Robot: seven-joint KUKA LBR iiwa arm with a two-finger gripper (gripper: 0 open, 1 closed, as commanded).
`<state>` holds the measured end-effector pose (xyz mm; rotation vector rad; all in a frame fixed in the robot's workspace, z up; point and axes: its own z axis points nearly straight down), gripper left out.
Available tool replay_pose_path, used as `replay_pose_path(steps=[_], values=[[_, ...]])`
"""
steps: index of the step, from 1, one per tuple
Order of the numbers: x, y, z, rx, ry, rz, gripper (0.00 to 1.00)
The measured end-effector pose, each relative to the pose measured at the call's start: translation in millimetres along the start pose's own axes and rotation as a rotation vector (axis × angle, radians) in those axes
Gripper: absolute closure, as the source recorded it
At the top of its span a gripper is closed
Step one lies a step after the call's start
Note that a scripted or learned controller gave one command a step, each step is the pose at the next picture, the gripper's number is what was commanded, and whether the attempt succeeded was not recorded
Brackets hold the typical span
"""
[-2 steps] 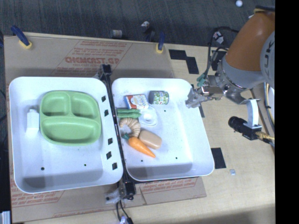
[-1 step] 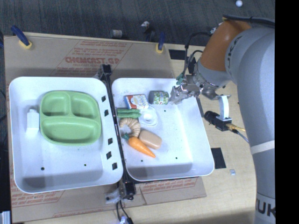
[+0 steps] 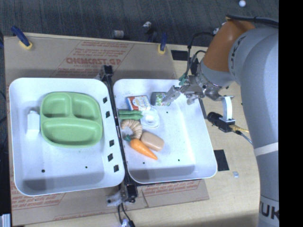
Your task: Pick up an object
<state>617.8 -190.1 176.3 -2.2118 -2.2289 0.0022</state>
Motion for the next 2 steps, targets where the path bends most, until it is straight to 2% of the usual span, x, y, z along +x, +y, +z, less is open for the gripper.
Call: replay_pose_path(steps=[1, 2], values=[[32, -46, 84, 0.001, 0.002, 0.003, 0.00], [32, -45, 72, -0.001, 0.002, 0.000, 1.00]])
